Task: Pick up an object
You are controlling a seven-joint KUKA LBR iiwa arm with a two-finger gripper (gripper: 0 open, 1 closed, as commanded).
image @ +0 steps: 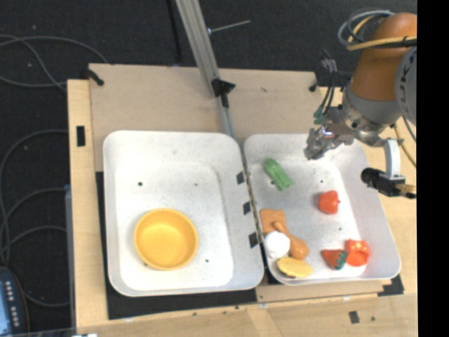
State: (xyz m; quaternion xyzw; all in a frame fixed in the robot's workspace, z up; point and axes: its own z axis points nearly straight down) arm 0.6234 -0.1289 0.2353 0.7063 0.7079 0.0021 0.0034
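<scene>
On the left half of the surface [81,188], the left bin [175,153] holds a yellow bowl [165,239] near its front left corner. The right bin [351,188] carries the candidates for picking: a green vegetable-shaped toy [278,174] near its back left, an orange piece [272,220] against its left wall, a white ball-like item [276,243] touching it, a yellow banana-like piece [295,267] at the front edge, a small red tomato-like toy [329,202] in the middle, and a red piece with a green bit [346,254] toward the front right corner.

The pincer [320,144] hangs over the back edge of the right bin, with nothing visible in it; whether it is spread or pressed together I cannot tell.

This looks like the approach step, before any grasp. The green toy and the red tomato lie nearest and stand apart from their neighbours, so either seems the easier target; the next move calls for centring over one and descending.
</scene>
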